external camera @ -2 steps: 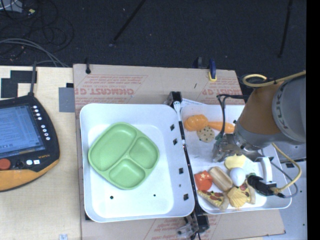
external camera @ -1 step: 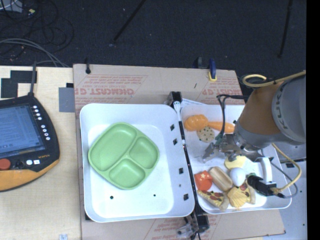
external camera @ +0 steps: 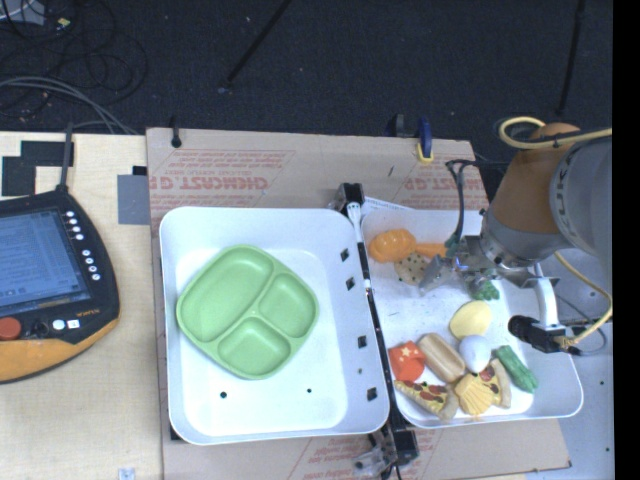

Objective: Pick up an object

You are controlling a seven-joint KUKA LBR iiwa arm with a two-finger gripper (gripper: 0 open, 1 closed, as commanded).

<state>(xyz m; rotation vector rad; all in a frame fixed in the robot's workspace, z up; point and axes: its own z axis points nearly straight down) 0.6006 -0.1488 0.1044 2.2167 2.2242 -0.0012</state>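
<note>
The left bin (external camera: 190, 388) has open floor along its near edge, around the green divided plate (external camera: 248, 311). In the right bin (external camera: 400, 313) toys crowd the near corner; a bare strip stays in its middle. The arm (external camera: 540, 203) blocks its far right side.

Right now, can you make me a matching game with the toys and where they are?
Things:
1. green plate
2. orange toy
3. pizza slice
4. lemon

Places:
A. front edge of the right bin
B. left bin
C. far end of the right bin
D. middle of the right bin, just above the white egg

Pairs: 1-B, 2-C, 3-A, 4-D
</note>
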